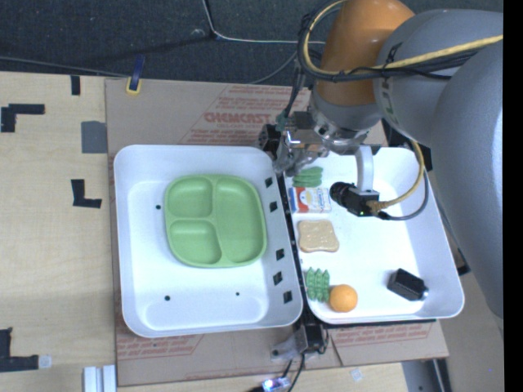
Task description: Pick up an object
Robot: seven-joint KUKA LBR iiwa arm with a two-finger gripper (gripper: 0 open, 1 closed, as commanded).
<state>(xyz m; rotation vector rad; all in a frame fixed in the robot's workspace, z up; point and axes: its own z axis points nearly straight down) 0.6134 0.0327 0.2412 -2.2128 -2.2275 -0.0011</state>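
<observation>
My gripper (pixel 288 147) hangs over the far left corner of the right bin (pixel 409 305), beside the wall between the two bins. Just under and to the right of it lies a small green object (pixel 309 174), partly hidden by the wrist. Below that sit a red and white carton (pixel 311 199), a slice of toast (pixel 318 236), a green leafy piece (pixel 317 282), an orange (pixel 343 298) and a black block (pixel 406 284). I see nothing held between the fingers.
The left bin (pixel 135 300) holds a green divided plate (pixel 216 220). The arm's large grey body and orange band cover the right bin's far right part. A black cable loops over that bin near the carton.
</observation>
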